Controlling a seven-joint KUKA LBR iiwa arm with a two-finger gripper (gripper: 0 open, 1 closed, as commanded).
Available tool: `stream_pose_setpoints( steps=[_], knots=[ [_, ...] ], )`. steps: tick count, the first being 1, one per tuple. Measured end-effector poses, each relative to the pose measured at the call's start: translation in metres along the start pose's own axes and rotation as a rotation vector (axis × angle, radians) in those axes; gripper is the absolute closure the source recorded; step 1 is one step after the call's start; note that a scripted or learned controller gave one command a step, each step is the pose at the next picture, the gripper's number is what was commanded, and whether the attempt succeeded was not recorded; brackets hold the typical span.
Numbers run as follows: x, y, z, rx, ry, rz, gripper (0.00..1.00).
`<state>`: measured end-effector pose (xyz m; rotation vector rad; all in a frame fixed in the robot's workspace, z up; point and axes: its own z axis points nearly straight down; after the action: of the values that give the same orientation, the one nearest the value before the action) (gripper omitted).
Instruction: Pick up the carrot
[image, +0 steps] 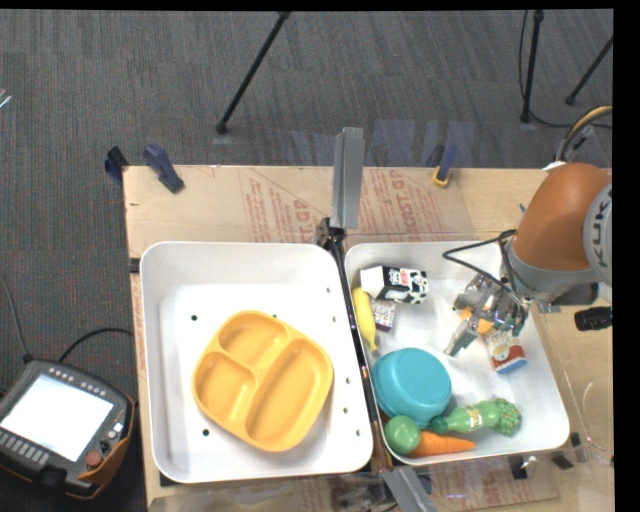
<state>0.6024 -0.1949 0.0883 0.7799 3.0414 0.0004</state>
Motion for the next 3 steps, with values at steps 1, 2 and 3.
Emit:
stream_pose_setpoints(
  steps=[1, 2, 3],
  knots=[
    [-0.001, 0.002, -0.011, -0.001, -0.004, -0.004, 1.0],
    [-0.003, 0.039, -0.183, -0.004, -0.015, -0.128, 1.0],
    [0.058, -0.039, -0.202, -0.001, -0.001, -0.567, 1.0]
  ],
)
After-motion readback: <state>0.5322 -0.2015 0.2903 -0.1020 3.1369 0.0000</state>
